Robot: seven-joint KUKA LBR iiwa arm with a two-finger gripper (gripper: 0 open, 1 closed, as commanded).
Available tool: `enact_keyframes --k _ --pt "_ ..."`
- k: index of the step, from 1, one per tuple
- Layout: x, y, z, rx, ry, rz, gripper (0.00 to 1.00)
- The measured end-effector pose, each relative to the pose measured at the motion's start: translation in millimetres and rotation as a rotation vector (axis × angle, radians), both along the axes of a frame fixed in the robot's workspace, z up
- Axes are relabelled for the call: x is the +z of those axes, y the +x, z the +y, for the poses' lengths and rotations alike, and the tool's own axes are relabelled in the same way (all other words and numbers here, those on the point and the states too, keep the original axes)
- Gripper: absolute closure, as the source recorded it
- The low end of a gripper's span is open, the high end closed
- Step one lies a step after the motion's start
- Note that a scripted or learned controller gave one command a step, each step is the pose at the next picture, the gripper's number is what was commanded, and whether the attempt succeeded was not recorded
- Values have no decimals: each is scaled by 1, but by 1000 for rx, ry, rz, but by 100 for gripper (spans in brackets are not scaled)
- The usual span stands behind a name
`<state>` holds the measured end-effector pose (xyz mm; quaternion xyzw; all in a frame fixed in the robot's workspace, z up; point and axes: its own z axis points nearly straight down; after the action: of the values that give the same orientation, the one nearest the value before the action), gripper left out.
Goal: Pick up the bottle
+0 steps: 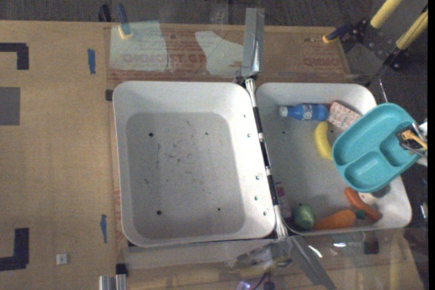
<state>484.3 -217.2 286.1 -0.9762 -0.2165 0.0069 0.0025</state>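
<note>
The bottle (pixel 304 112), clear with a blue label and a white cap, lies on its side at the back of the right bin (pixel 299 166). It is free, with its cap pointing left. My gripper (pixel 412 138) shows at the far right edge, well to the right of the bottle. It is shut on the right rim of a teal divided tray (pixel 372 147). The tray hangs tilted over the bin's right side and hides part of the bin floor.
A pink packet (pixel 344 115) touches the bottle's right end, and a yellow banana (pixel 322 140) lies just in front of it. A green fruit (pixel 304 216), an orange carrot (pixel 335 219) and a red piece (pixel 362 204) sit at the front. The left bin (pixel 136 105) adjoins.
</note>
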Motion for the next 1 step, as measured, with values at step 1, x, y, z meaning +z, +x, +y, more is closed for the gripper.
enact_keyframes --k 1 --pt "18 -4 -5 110 0 -2 100"
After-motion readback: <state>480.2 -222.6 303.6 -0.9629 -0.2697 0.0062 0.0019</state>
